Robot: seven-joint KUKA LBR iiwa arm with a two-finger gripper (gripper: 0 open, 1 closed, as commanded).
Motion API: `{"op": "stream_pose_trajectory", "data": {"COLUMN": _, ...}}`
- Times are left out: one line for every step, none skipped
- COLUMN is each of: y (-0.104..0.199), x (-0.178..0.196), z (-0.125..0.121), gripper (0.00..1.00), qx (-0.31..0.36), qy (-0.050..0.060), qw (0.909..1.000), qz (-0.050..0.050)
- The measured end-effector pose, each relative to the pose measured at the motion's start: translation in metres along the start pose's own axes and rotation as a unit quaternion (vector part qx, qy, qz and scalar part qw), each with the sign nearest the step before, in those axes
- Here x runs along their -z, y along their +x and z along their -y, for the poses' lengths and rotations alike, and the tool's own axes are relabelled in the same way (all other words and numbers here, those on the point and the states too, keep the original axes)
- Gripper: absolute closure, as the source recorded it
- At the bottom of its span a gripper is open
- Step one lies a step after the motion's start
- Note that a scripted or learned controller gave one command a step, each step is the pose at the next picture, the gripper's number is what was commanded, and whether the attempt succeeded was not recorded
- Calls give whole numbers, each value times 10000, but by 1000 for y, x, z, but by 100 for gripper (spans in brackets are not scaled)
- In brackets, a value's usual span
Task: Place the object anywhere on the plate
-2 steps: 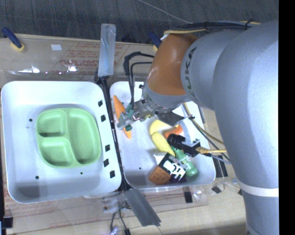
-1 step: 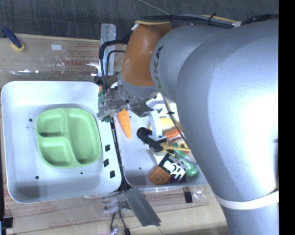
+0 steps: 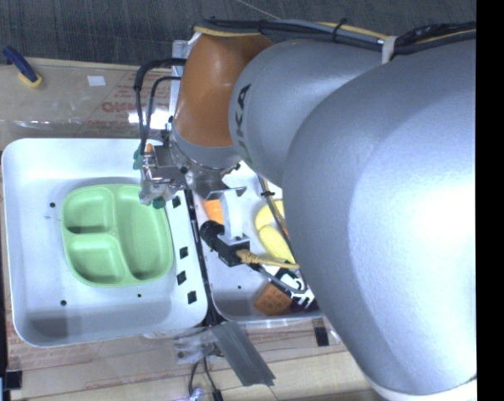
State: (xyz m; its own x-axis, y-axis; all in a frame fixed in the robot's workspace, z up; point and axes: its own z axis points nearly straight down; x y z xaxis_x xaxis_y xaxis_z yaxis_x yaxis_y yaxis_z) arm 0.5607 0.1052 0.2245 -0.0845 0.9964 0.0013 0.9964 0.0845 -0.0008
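Note:
A light green plate (image 3: 116, 234) with three compartments lies in the left white bin (image 3: 34, 174). My gripper (image 3: 155, 190) hangs over the plate's upper right rim, close to the divider between the bins. A small teal bit shows at its tip, but I cannot make out what it is or whether it is held. The grey arm with its orange band (image 3: 214, 90) covers most of the right bin.
In the right bin (image 3: 235, 312), partly under the arm, lie an orange object (image 3: 213, 210), a yellow object (image 3: 272, 230), a brown object (image 3: 272, 301) and a black-and-white item (image 3: 298, 286). A blue-and-yellow clip (image 3: 22, 67) sits on the bench at the top left.

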Motion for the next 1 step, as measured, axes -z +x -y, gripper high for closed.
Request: {"op": "stream_pose_trajectory", "data": {"y": -2, "x": -1, "z": 0, "gripper": 0, "qx": -12, "qy": 10, "qw": 10000, "qz": 7}}
